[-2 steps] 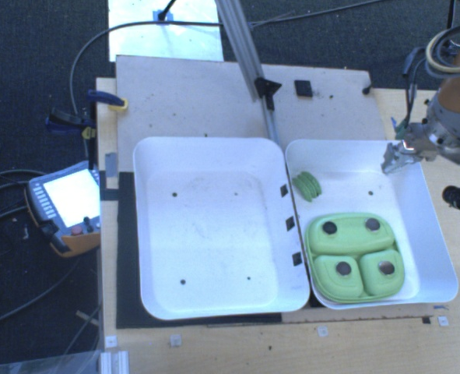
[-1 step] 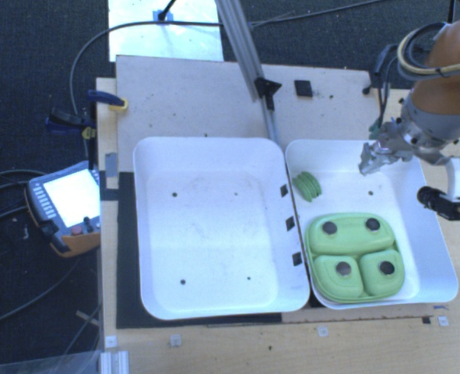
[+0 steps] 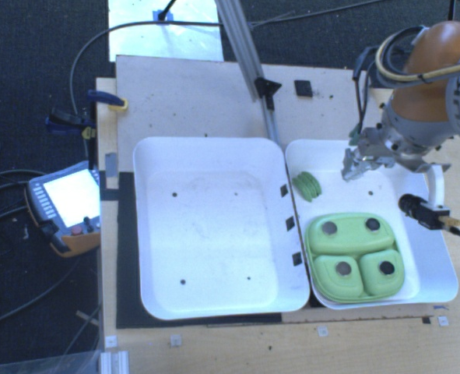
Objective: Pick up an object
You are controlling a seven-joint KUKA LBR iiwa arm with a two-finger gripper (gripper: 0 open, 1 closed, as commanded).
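In the right bin (image 3: 440, 267) lie a small ribbed green object (image 3: 307, 185) near the bin's upper left corner and a large green moulded piece (image 3: 356, 255) with several dark round spots at the front. My gripper (image 3: 353, 167) hangs over the back of the right bin, to the right of the small green object and above the large piece. Nothing shows between its fingers.
The left bin (image 3: 148, 232) stands beside the right one, with black clips (image 3: 289, 223) along the shared edge. A slanted metal pole (image 3: 241, 37) crosses the bench behind the bins. A small black square (image 3: 303, 89) lies on the bench top.
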